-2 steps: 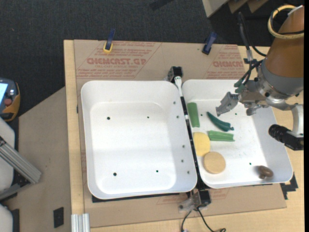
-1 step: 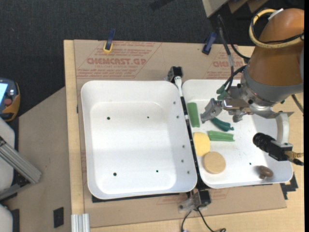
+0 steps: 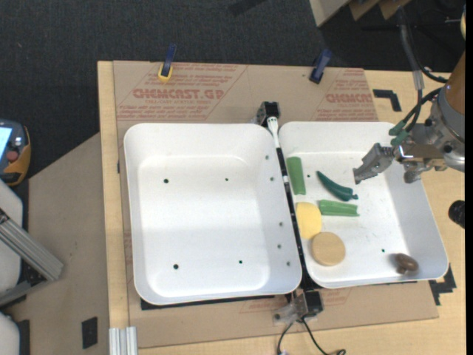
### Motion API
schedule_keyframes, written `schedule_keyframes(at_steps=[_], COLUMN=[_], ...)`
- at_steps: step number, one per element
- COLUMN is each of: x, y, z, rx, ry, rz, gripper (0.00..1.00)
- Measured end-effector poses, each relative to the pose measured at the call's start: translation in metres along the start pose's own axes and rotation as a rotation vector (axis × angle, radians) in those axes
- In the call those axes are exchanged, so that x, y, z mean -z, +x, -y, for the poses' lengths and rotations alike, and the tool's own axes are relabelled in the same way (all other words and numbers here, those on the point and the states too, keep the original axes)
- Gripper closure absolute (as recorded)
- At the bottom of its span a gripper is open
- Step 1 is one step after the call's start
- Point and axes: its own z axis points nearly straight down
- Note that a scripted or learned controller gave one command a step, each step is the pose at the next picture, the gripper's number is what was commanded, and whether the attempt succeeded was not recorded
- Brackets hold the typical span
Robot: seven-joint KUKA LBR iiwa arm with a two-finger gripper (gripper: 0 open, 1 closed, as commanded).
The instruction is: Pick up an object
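Right now the pincer (image 3: 369,170) hangs over the right bin (image 3: 425,213), near that bin's far right part, carried by the grey arm (image 3: 452,117) that comes in from the right. Whether its fingers are spread or closed I cannot tell at this size, and nothing is seen held by it.

All candidate objects lie in the right bin. Just to the lower left of the pincer is a dark green curved piece (image 3: 336,186), and just beyond that a lighter green bar (image 3: 338,209) lying roughly crosswise. Farther left of the pincer, close to the divide between the bins, a green stick (image 3: 295,176) lies lengthwise, with a yellow block (image 3: 307,219) below it and a tan round disc (image 3: 328,248) touching or nearly touching the block. Well below the pincer, near the bin's front right corner, sits a small brown lump (image 3: 403,263). The left bin (image 3: 140,220) lies far to the pincer's left on the tabletop (image 3: 222,87).

My judgement is that this is the approach step: the pincer is placed above the objects but not yet at one. The next move calls for settling on a target, probably the dark green curved piece since it is nearest, lining up across its narrow width, descending and closing.
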Motion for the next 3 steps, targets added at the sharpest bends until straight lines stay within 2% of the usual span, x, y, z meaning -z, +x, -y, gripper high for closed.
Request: schedule_keyframes(at_steps=[1, 2, 3], x=[0.072, 0.188, 0.179], y=[0.069, -0.018, 0.024], z=[-0.02, -0.003, -0.092], rx=[0.014, -0.004, 0.01], ry=[-0.003, -0.009, 0.004], rz=[-0.004, 0.002, -0.001], gripper=[0.0, 0.0, 0.0])
